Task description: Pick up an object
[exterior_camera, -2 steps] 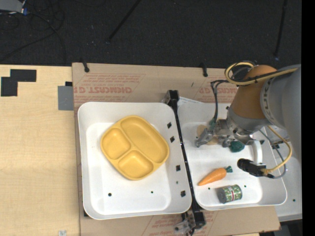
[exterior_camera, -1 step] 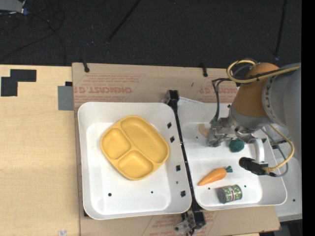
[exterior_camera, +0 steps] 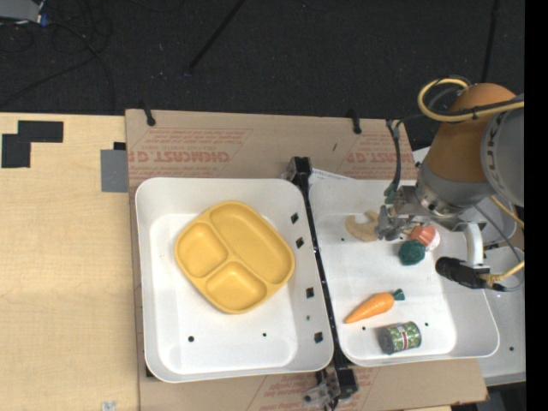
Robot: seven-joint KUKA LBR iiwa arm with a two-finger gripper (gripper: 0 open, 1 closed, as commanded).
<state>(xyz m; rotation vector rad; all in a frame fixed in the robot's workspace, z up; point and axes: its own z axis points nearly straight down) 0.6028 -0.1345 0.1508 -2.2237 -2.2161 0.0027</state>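
- The gripper (exterior_camera: 390,222) is low over the upper part of the right bin (exterior_camera: 479,336), hanging from the grey arm with its orange band (exterior_camera: 467,144), which comes in from the right edge.
- Whether the gripper is apart or together cannot be told from this slant; its lower end is a tangle of dark metal, and nothing can be seen clamped in it.
- A flat tan piece (exterior_camera: 361,228) lies just beside the gripper on its left, so close that they may be touching; I cannot tell which.
- A small red-and-white thing (exterior_camera: 425,235) lies near the gripper on its right, with a dark green ball (exterior_camera: 412,253) touching it from below.
- Further down the same bin lies a toy carrot (exterior_camera: 372,306), its green top pointing right and up, well apart from the gripper.
- Just below the carrot a small green can (exterior_camera: 401,337) lies on its side near the bin's lower wall.
- The left bin (exterior_camera: 163,349) holds a yellow divided plate (exterior_camera: 235,255) with three compartments, set at a tilt near the middle.
- Both bins rest on a sheet of brown cardboard (exterior_camera: 223,148) with red print.
- Pale wooden tabletop (exterior_camera: 60,272) stretches away to the left.
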